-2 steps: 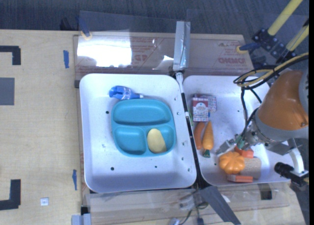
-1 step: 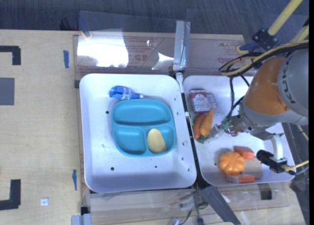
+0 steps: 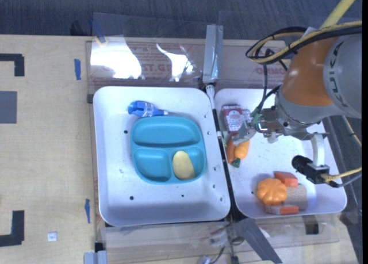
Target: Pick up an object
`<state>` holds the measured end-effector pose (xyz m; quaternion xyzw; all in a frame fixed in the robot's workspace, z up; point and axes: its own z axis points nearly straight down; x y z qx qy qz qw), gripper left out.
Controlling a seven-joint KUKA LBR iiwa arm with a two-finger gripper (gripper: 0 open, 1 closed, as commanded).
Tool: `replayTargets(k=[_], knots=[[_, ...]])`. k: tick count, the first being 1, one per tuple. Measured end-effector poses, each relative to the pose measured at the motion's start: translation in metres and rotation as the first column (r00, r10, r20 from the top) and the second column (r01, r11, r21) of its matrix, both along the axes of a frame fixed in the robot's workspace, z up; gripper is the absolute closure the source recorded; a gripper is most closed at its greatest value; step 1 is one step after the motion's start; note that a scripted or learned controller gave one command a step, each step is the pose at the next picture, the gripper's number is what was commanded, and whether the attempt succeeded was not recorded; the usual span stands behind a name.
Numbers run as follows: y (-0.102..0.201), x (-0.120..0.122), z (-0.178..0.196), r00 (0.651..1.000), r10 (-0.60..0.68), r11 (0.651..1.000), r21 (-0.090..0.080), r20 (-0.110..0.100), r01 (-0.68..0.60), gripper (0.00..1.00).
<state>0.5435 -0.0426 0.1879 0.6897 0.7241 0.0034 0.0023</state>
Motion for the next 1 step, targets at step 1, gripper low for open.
replayTargets(k=[1], knots=[[-0.0016, -0.0009, 0.0069, 1.000, -0.001, 1.000, -0.003, -0.005, 0.001, 1.00]])
